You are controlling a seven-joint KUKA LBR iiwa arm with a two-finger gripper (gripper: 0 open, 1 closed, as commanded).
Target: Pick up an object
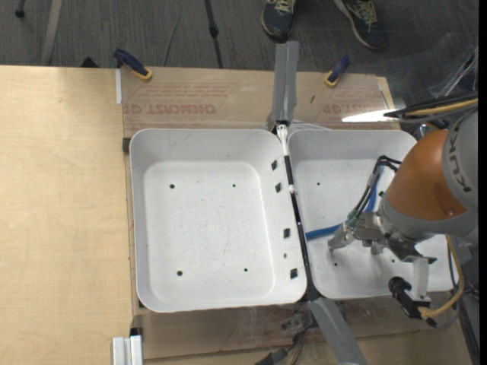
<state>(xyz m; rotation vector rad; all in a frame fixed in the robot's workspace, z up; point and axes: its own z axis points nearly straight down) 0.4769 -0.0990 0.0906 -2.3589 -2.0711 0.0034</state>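
One gripper [340, 239] low in my right bin [335, 152], near its left wall beside a blue object [318, 232]; claw state unclear.

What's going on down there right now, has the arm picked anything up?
Gripper low in the right bin, fingers hard to read. Blue strip-like object beside it, grasp unconfirmed. Left bin untouched, nothing blocking.
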